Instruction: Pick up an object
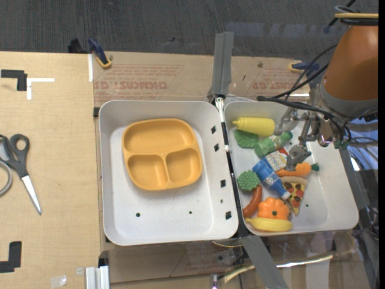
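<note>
A single fixed camera looks down on the bench from above at a slight slant, far enough back to take in both shallow white plastic bins [108, 179] side by side, the left bin near the frame's centre. The light wooden bench top [54, 161] runs off the left edge. The grey arm with its orange band [355, 62] enters from the right, cut by the frame's upper right corner.

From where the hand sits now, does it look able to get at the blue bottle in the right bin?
Probably yes. The hand hangs over the right bin, just beside the blue bottle, which lies on top of the toy pile with nothing covering it. The carrot crowds its side.
</note>
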`<action>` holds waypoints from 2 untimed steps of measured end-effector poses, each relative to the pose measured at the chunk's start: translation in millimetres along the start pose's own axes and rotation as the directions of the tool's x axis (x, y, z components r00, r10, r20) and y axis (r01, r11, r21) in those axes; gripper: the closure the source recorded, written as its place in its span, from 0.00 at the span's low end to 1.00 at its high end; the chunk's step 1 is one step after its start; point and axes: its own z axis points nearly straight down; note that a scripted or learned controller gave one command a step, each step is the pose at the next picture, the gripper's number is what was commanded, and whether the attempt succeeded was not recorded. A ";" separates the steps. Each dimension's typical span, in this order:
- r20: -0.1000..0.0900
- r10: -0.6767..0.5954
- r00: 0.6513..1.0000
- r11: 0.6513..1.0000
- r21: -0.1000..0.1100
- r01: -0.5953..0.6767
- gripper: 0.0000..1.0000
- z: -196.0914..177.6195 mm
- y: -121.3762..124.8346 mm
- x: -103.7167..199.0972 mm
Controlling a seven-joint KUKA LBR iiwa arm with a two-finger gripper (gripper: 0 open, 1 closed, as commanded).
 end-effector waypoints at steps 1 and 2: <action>0.000 0.272 0.962 0.962 0.000 -0.272 0.00 132.3 -12.5 48.4; 0.003 0.446 0.895 0.895 0.000 -0.446 0.00 135.8 -21.0 33.3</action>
